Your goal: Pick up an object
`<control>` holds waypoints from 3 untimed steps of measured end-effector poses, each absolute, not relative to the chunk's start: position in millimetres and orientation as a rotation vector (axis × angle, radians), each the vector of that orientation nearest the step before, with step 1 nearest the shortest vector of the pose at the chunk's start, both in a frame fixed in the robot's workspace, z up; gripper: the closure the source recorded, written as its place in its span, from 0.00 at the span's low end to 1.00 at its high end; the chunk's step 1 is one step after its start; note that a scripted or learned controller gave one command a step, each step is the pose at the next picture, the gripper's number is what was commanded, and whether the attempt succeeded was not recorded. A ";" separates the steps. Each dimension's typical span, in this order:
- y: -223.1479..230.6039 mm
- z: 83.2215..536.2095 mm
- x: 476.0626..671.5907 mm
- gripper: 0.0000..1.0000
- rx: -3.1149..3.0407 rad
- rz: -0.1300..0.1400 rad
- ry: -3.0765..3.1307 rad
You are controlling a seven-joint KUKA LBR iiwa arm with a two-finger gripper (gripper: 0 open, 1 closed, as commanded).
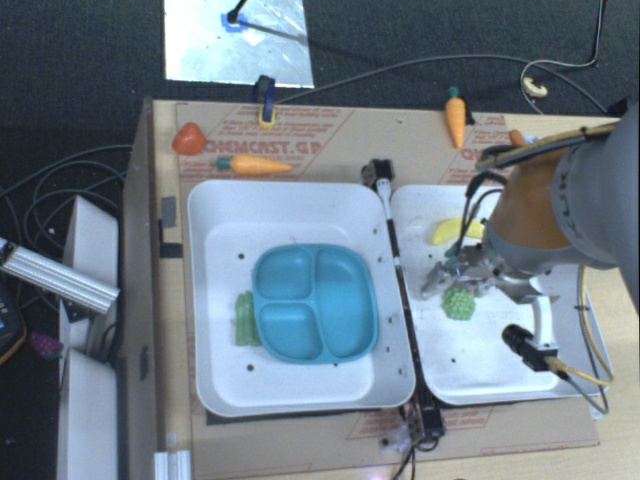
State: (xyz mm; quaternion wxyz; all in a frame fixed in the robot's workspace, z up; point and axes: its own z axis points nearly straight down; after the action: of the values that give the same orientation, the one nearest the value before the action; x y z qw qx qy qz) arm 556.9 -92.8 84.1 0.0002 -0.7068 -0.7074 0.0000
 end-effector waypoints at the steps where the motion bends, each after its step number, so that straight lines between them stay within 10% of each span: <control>1: -93.1 94.9 557.9 1.00 -2.221 -0.002 -2.225; 2: -157.5 174.2 600.4 1.00 -2.224 -0.003 -2.227; 3: -156.6 173.2 600.0 0.00 -2.221 -0.002 -2.226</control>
State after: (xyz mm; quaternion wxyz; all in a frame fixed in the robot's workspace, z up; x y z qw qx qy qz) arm 600.0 -156.6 173.2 -0.0015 -0.7062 -0.7080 -0.0006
